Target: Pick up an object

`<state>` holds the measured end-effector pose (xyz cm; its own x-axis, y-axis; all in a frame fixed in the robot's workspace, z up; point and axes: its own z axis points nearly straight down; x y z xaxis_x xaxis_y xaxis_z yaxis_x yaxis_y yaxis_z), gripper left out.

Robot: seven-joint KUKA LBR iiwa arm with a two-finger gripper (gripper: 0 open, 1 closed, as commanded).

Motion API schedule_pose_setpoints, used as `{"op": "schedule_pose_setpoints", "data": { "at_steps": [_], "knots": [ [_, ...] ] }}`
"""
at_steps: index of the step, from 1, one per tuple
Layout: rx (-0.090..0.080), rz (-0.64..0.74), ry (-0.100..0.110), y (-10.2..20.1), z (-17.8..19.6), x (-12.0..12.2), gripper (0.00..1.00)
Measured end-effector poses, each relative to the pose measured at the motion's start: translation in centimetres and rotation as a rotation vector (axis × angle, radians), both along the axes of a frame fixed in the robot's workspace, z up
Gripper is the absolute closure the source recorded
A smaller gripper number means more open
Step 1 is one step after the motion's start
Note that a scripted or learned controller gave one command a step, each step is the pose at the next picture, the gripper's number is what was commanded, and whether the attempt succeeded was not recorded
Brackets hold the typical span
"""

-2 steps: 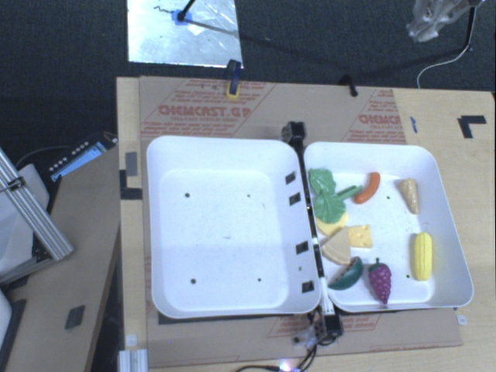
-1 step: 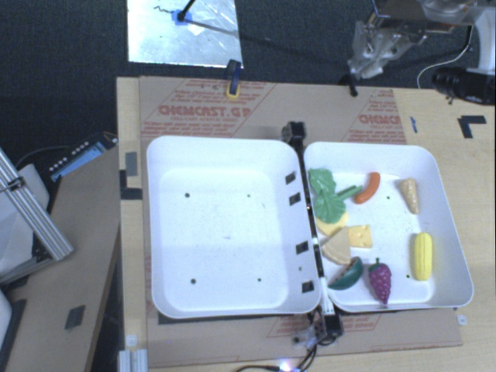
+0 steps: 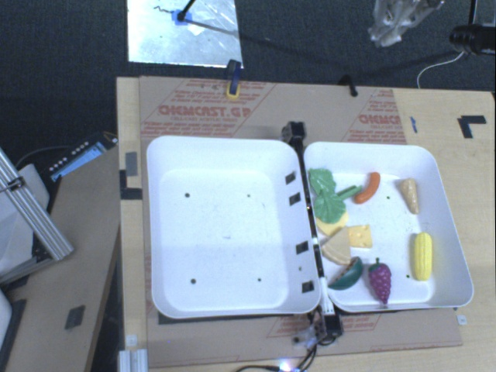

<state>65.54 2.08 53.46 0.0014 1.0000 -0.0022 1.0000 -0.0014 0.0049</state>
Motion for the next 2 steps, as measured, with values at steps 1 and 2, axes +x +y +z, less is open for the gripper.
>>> {"op": "schedule_pose_setpoints", "data": {
  "at_steps": [1, 2],
  "knots": [
    [0.000, -0.003, 0.008, -7.4, -6.7, 1.3, 1.00],
    [0.002, 0.007, -0.003, -5.0, -0.6, 0.9, 1.00]
  ]
}}
